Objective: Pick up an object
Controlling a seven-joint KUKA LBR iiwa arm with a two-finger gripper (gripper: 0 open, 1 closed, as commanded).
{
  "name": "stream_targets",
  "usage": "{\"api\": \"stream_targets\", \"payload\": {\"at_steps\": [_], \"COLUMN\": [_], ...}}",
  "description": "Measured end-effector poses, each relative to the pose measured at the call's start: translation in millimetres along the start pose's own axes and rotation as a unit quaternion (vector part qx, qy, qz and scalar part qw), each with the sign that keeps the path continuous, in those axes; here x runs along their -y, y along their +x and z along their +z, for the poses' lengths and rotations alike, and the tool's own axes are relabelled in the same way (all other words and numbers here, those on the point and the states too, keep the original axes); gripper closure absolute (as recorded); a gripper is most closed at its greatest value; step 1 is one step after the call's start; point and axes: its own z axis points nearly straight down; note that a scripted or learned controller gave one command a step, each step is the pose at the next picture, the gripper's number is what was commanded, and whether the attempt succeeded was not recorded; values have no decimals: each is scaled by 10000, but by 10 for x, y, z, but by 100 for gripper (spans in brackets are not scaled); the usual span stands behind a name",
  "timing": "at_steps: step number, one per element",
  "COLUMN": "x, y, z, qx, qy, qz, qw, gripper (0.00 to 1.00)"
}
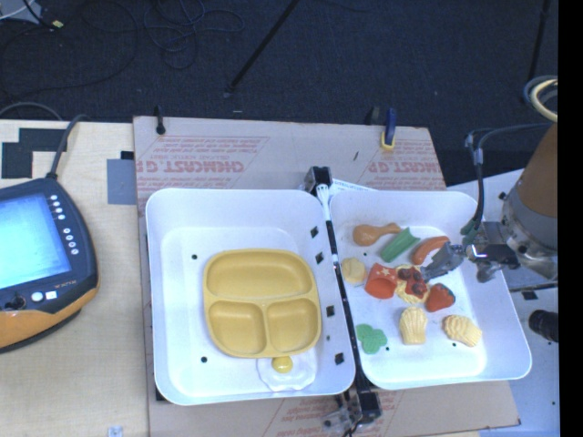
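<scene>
**Jaws low over the toy-food cluster, right bin, nothing seen in hand**

Jaws (435,264): dark fingers reach in from the right and end at the middle of the right bin (510,358). How far they stand open I cannot tell; the tips merge with the clutter under them. Nothing visibly sits between them.

Directly at the tips: an orange sausage-shaped piece (428,248) just above, a dark-spotted yellow and red piece (413,287) just below, a red pepper-like piece (382,281) to its left, a red strawberry-like piece (439,297) to its right. These four lie touching or nearly so. Any one would serve as the object to pick.

Further out in the same bin: green bean-like piece (397,244), tan drumstick (372,234), small cream piece (352,269), green broccoli-like piece (371,338), two pale yellow ridged pieces (413,325) (462,330).

Left bin (173,244): yellow divided tray (262,300), with a fried-egg piece (283,366) at its lower edge. A handheld screen unit (41,258) rests on the bench (109,353), well apart.

Risks, as judged:
- Crowding. Fingers may land on a neighbour and push instead of straddling a single piece.
- Rounded, smooth pieces may squirt out on closing.
- Two pieces pinched together, one dropping on the lift.
- A miss would scatter the cluster toward the bin wall.
</scene>
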Motion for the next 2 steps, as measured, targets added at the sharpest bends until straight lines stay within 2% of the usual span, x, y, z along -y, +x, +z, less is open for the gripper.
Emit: {"api": "stream_targets", "payload": {"at_steps": [1,2], "x": [2,-718], "y": [-6,657], "z": [-92,-126], "qx": [-6,5], "qy": [14,-23], "qz": [1,-18], "qw": [10000,10000], "gripper": [100,100]}}
